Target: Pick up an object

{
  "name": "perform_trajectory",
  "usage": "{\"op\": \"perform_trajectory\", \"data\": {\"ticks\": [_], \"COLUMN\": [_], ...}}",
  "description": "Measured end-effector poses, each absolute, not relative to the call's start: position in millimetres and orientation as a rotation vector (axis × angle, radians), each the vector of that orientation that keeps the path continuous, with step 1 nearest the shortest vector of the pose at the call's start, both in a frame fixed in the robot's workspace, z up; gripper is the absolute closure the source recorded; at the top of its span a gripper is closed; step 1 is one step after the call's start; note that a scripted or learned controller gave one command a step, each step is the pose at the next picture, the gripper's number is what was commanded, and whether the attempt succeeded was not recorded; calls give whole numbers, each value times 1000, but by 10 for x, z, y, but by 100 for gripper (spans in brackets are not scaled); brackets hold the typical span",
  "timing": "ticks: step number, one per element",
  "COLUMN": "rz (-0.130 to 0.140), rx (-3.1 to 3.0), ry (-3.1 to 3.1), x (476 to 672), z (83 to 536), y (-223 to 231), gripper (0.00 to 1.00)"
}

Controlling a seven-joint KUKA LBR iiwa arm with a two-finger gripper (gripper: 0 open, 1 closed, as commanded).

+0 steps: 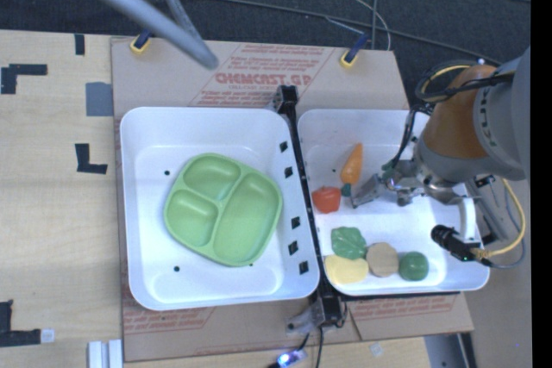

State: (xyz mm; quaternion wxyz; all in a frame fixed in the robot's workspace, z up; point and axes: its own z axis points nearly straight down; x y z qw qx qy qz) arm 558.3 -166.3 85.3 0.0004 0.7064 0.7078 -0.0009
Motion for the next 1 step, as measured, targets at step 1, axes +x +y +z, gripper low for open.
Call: {"op": "perform_trajectory", "data": {"ticks": [1], "rz": [-2], "rx": [2218], "ry": [2222], "x": [5592], "z": [987], "y": [-1666], "gripper": [100]}}
